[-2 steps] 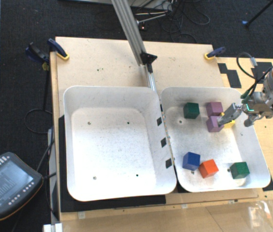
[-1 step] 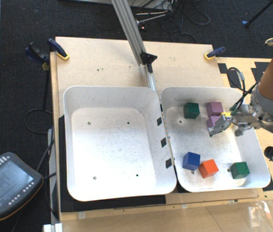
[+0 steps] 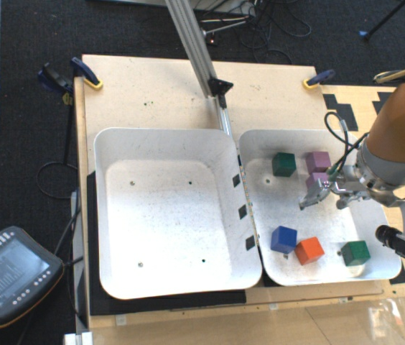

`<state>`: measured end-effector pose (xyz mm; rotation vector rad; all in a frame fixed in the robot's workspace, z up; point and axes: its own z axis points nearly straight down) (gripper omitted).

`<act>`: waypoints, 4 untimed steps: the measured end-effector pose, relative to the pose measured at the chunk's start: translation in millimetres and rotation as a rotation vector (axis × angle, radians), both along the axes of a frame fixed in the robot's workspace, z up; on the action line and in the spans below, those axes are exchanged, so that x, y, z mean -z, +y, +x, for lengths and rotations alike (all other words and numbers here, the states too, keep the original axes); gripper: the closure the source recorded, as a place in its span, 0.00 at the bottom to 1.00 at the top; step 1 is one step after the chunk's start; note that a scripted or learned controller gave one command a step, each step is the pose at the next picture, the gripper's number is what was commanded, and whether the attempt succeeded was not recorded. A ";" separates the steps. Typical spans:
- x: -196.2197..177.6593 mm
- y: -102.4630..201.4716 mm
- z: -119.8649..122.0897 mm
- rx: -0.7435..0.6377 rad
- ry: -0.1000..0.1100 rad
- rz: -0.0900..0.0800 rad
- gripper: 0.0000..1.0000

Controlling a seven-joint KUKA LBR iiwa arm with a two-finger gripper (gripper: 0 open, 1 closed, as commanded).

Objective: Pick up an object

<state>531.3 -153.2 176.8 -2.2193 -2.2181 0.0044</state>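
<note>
The counter [image 3: 159,92] carries two shallow white bins side by side, and all the loose blocks lie in the right bin [image 3: 260,261], within the arm's easy reach from the right. The hand [image 3: 324,192] hangs low over the upper middle of that bin, its two fingers spread apart and pointing down with nothing between them, so it is released and grasps nothing. Just beside its left finger, at the far side, sits a purple block [image 3: 318,164], the likeliest target, since the hand is nearest to it; whether a finger touches it cannot be told. A green block [image 3: 284,164] rests near the purple one on its left. Toward the near rim lie a blue block [image 3: 284,238] and an orange block [image 3: 309,250], touching or nearly so, which would make a clean grip on either awkward. A second green block [image 3: 355,252] sits apart near the bin's right corner. The left bin [image 3: 116,149] holds no blocks. The pick seems not yet made.
</note>
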 end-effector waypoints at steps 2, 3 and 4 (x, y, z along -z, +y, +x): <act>30.9 -1.6 2.6 0.001 -0.005 -0.001 1.00; -21.1 0.0 14.3 -0.004 -0.011 -0.003 1.00; -72.5 -0.2 16.2 -0.004 -0.012 -0.003 1.00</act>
